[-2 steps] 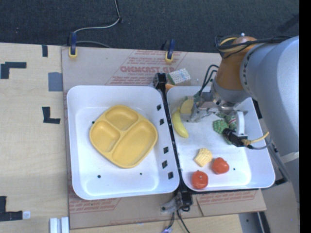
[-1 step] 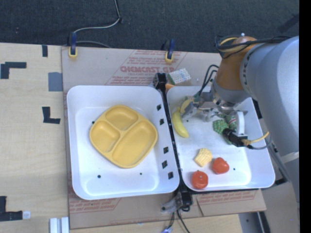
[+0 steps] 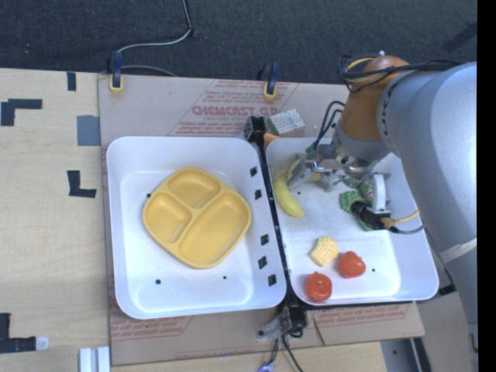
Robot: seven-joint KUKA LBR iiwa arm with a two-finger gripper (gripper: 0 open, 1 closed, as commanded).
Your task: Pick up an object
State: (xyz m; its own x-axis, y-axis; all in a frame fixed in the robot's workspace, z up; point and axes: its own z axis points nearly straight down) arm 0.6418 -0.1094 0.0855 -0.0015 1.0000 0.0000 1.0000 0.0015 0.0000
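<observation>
Grey arm's gripper (image 3: 329, 170) sits low in the right bin (image 3: 403, 273), beside the banana (image 3: 288, 198); finger spread and any hold cannot be determined.

A yellow plate (image 3: 197, 216) lies in a white bin (image 3: 128, 231). The banana (image 3: 288, 198) is yellow; two tomatoes (image 3: 351, 265) are red. The corn (image 3: 324, 249) is pale yellow.

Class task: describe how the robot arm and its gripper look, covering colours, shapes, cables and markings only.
The thick, rounded grey robot arm carries a glossy orange band above the wrist. Thin dark and yellow cables loop over that band. The metal two-finger gripper is silvery, with a white block and a black cable end beside it.
</observation>
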